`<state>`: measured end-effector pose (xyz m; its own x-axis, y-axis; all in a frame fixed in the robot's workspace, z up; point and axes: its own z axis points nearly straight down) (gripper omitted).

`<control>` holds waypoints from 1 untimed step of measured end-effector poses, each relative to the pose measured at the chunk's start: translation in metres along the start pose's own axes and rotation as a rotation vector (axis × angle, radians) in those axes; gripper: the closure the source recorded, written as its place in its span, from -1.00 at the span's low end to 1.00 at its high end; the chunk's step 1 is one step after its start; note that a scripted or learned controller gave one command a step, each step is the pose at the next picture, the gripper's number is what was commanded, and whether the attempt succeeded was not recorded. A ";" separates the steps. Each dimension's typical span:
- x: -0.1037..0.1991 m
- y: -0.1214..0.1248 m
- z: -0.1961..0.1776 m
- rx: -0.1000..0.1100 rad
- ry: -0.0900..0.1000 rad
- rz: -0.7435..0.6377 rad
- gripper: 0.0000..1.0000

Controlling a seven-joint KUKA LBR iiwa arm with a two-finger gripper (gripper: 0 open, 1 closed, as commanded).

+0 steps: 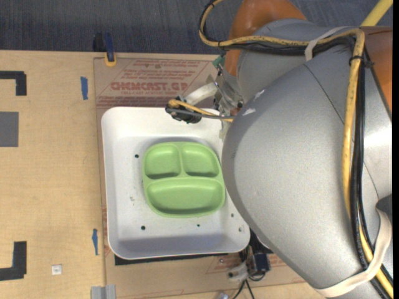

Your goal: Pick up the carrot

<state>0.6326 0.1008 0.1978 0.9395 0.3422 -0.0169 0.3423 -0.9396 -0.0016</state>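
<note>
A green tray (184, 179) with 3 compartments lies in the middle of a white bin (118, 167), which sits on the cardboard-covered counter (50, 167).

The arm (299, 167) comes in from the right and looms large, its broad grey shell covering most of the right half of the camera view. Above it sits the orange band (265, 11), near the top edge, with yellow and black cables (358, 104) looping around it and running down the grey shell. The wrist end (221, 98) points left, over the far edge of the white bin (118, 185).
</note>
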 end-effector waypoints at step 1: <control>0.001 -0.071 0.029 0.004 0.012 0.144 1.00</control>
